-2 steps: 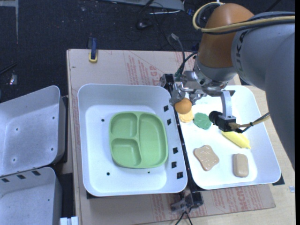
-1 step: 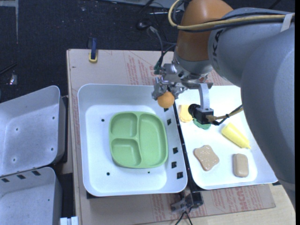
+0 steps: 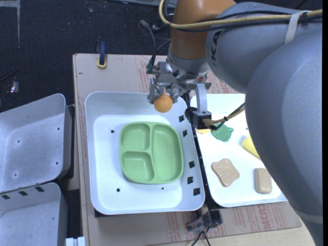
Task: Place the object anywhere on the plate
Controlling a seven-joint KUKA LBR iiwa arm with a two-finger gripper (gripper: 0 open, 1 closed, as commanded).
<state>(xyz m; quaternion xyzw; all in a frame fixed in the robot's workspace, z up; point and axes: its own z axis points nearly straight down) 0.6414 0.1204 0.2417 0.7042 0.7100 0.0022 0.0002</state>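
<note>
1. We see the claw (image 3: 163,97) positioned over the far rim of the left bin (image 3: 102,137), beneath the orange band (image 3: 197,4) of the arm.
2. We observe a round orange object (image 3: 163,104) between the claw fingers; the claw is closed on it, holding it above the bin floor.
3. The green plate (image 3: 151,152), divided into three compartments, lies flat in the middle of the left bin. The orange object sits just beyond the plate's far edge, not on it.
4. In the right bin (image 3: 230,199) we note a green item (image 3: 223,133), a yellow item (image 3: 249,146), a tan slice (image 3: 225,171) and a tan block (image 3: 262,180).
5. Both bins rest on the tabletop (image 3: 118,73).
</note>
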